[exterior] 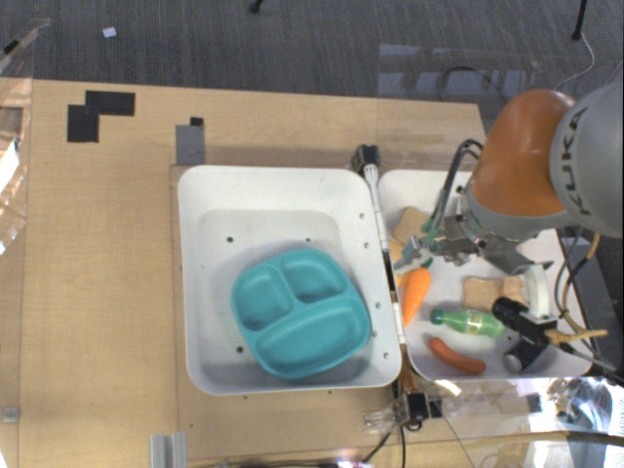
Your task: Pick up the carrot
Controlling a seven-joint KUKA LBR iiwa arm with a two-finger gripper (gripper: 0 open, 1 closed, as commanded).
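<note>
The orange carrot [414, 293] with a green top lies in the right bin [394, 195], close to its left wall, pointing toward the front. My gripper [421, 250] hangs just above the carrot's leafy end, under the grey and orange wrist. Nothing shows between it and the carrot but a small gap; the carrot rests on the bin floor.
A green bottle [468, 322] and a red sausage [456, 356] lie just right of and in front of the carrot. Pale bread slices [482, 291] sit nearby, one [409, 224] behind the gripper. The left bin [214, 203] holds a teal divided plate [300, 312].
</note>
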